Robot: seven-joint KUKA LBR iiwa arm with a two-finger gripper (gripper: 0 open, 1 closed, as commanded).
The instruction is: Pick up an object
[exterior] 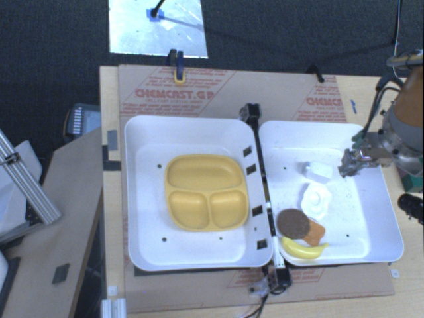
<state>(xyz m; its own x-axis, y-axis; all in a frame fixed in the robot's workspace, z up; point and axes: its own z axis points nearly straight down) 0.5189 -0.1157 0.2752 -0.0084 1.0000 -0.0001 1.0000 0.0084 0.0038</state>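
The left bin point(142, 197) holds only a yellow divided tray point(205, 192), lying flat near its middle and well apart from the arm. The right bin point(381, 224) carries everything the task could take, bunched toward its near left corner: a white fried-egg shaped piece point(316, 201), just nearer than it a dark brown round disc point(293, 223) with an orange piece point(315, 232) touching its right side, and nearest of all a yellow banana point(303, 249) lying along the bin's near wall. A smaller white block point(318, 171) lies apart, farther back toward the bin's middle. The gripper point(349, 161) reaches in from the right and hangs over the far right part of this bin, just right of the white block; nothing shows between its tips, and how wide they stand cannot be told at this size. By the look of it the pick is not yet made: every object lies on the bin floor, so choosing one, closing on it and lifting are all left.
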